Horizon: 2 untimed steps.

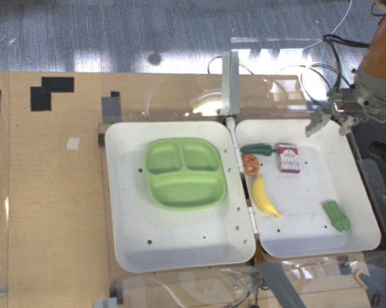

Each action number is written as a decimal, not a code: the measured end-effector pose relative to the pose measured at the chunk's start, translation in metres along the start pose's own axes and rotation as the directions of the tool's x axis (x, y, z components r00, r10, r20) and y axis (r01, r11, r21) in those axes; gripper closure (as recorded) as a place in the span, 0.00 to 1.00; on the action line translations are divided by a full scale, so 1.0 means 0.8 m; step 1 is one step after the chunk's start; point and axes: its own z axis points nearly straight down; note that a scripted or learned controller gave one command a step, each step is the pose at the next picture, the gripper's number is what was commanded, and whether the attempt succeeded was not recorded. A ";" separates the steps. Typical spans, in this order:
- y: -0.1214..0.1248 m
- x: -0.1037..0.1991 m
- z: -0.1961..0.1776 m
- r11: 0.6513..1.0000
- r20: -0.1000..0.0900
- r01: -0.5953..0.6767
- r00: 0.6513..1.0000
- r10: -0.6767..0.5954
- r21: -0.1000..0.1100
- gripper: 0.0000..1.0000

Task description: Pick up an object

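Observation:
The right bin [311, 237] holds a yellow banana [264, 198], a small red box [289, 158], an orange piece [250, 163] lying by a dark green stick [257, 150], and a green pickle-like object [336, 215]. My gripper [329, 124] hangs over the bin's far right corner, above and to the right of the red box. Its fingers [314, 126] stand apart with nothing between them, so it is open.
The left bin [128, 204] holds a light green divided plate [184, 173]. A metal post [230, 85] rises behind the seam between the bins. Cables [317, 78] loop behind the right bin near the arm.

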 end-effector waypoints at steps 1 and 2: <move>0.031 0.023 0.104 0.984 0.000 0.177 0.984 -0.177 -0.001 0.00; 0.012 0.037 0.192 0.999 0.001 0.033 0.999 -0.033 -0.008 0.00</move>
